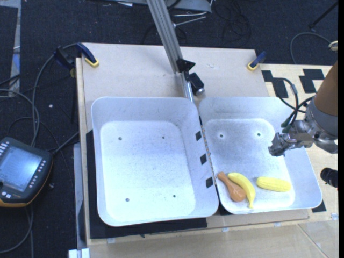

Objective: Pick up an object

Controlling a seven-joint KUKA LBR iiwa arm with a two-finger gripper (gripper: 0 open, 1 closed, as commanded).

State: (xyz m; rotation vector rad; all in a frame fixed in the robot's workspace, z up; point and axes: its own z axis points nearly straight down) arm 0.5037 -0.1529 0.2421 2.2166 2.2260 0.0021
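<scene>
Three small toy foods lie near the bottom edge of the right bin [301,198]: a yellow banana [243,185] overlapping an orange drumstick-like piece [231,187], and apart to their right a yellow corn cob [274,184], all probably light, stiff, smooth plastic that could slip or roll, so the lone cob, pinched across its middle, looks the easiest take. Above them the gripper [278,145] hangs over the bin's right side, holding nothing I can see, and whether its fingers are spread or closed I cannot tell. Further up, the left bin [102,112] sits on the pale wooden table [140,69], with a control pendant [21,170] on the dark floor [43,15] at left.
</scene>
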